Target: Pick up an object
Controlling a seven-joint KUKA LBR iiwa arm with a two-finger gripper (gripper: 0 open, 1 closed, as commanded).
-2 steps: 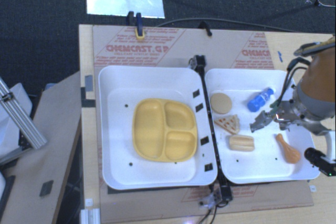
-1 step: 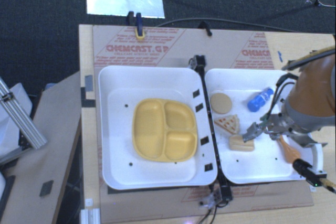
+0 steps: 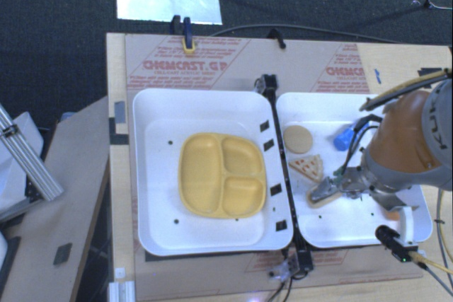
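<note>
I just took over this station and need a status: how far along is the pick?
Done: the arm has reached into the right bin and the gripper is low, beside the pizza-slice toy. In hand: nothing visibly lifted; the toy, the round cookie and a blue item lie in the bin. Left: grasp one and raise it. The yellow plate sits in the left bin.

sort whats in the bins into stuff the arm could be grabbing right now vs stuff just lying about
In play: gripper, low in the right bin; pizza slice toy beside it.

Lying about: round tan disc, blue object, yellow divided plate in the left bin.
</note>
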